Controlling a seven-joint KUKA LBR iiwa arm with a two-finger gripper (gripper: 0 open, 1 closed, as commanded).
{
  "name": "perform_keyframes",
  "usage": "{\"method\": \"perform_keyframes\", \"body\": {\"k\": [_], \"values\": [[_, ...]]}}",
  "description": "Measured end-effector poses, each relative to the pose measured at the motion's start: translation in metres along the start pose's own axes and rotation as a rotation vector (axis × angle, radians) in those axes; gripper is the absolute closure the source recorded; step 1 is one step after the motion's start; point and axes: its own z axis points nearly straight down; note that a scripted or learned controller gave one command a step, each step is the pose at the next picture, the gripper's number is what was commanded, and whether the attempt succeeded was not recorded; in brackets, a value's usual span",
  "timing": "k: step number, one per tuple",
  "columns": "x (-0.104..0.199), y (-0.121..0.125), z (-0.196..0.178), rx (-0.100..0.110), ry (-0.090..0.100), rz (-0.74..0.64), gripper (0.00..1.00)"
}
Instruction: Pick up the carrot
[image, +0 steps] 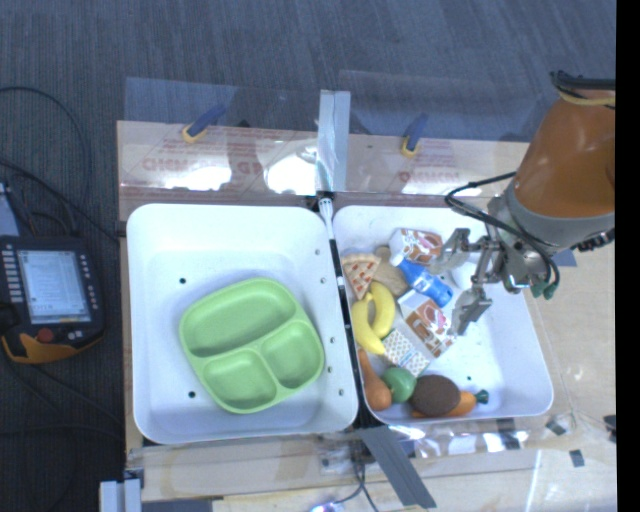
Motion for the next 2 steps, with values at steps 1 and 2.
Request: {"method": "perform_keyframes", "body": {"k": [1, 2], "values": [[0.04, 0.083, 0.056, -0.003, 0.005, 0.064, 0.0], [-0.013, 0.094, 0.054, -0.001, 0.0, 0.048, 0.0]]}}
